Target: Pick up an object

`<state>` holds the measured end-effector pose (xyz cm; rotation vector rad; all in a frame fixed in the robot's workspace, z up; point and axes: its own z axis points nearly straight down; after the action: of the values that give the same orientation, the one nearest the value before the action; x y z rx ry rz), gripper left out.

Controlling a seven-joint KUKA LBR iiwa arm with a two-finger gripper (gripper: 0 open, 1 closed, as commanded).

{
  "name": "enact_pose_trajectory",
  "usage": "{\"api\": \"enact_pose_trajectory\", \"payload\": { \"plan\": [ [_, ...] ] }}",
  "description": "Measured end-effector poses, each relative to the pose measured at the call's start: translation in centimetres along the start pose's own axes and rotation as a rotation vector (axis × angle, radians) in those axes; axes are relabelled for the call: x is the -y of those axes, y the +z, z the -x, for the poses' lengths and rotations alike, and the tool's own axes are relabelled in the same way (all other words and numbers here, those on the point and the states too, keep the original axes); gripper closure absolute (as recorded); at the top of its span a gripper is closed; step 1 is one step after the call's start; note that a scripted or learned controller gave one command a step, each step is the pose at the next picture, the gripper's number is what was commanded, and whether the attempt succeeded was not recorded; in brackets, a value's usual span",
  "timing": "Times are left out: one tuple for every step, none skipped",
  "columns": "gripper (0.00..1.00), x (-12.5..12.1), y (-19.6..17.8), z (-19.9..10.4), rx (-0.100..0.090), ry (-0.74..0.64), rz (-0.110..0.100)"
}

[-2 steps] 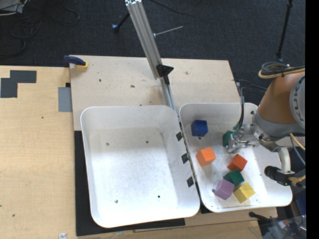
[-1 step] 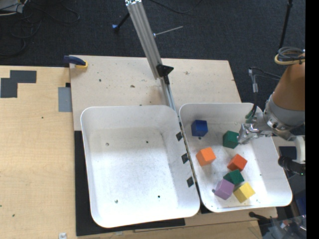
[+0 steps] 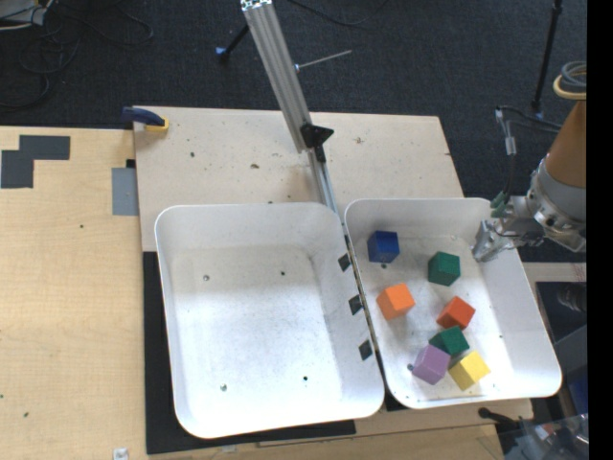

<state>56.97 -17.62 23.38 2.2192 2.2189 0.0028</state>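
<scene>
At three o'clock the claw [image 3: 488, 241] hovers over the right bin's [image 3: 536, 348] rim, its spread impossible to tell. Nearest, at its eight o'clock, the green cube [image 3: 443, 267] stands apart, favouring a straight descent.

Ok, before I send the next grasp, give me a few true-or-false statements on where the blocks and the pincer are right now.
1. All the blocks lie in the right bin. True.
2. The pincer holds the green block. False: it hangs near the right bin's upper right rim, and the block lies apart from it on the bin floor.
3. The purple block lies beside the yellow block. True.
4. The blue block lies in the left bin. False: it lies in the right bin, near its upper left corner.
</scene>
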Motion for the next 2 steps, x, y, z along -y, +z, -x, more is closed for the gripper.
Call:
{"api": "enact_pose_trajectory", "payload": {
  "plan": [
    [1.00,-0.1,-5.2,0.1,0.000,-0.001,-0.001],
    [1.00,-0.8,-3.9,-6.0,-0.004,-0.005,-0.007]
  ]
}}
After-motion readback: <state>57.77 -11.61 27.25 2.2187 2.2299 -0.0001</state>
